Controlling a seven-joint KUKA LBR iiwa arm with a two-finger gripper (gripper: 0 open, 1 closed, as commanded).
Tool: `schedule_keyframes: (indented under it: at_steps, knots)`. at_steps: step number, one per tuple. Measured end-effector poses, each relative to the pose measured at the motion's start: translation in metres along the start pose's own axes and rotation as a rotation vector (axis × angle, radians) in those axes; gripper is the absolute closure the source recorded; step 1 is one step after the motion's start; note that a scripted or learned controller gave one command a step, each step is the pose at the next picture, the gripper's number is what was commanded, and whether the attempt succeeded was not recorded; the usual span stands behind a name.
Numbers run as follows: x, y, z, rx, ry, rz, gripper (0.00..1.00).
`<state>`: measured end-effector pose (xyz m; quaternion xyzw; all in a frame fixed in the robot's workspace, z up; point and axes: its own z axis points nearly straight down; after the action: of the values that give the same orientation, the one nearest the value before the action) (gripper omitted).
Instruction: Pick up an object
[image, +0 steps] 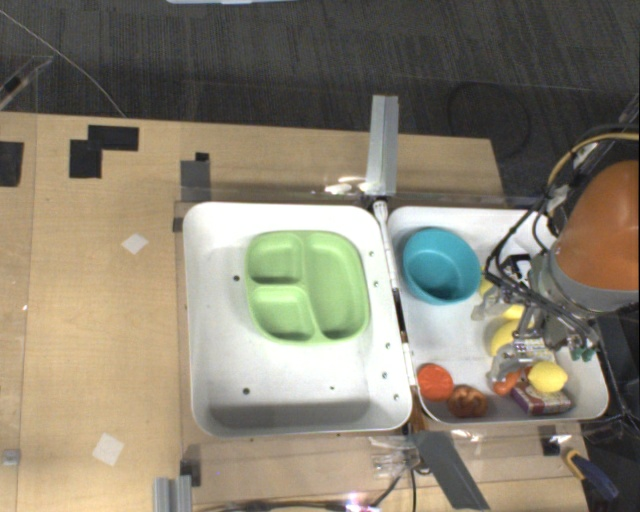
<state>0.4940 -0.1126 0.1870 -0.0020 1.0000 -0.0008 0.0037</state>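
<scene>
The right bin holds a blue bowl at its back left. Along its front lie an orange round item and a brown-red fruit. Further right are a small orange-red piece, a yellow lemon and a dark red packet. My gripper reaches down into the front right of this bin. It sits right over a yellow object, just left of the lemon, and partly hides what lies beneath it.
A green divided plate lies in the left bin. The bins share a rim. My arm's orange band and its cables hang over the right bin's right edge. A metal post stands behind the bins.
</scene>
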Motion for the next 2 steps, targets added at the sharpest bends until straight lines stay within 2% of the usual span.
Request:
schedule_keyframes:
  at_steps: [1,2]
  knots:
    - [-0.013,-0.001,0.087,-0.002,0.006,0.182,0.0]
    - [-0.061,0.006,0.098,0.003,0.013,0.272,0.0]
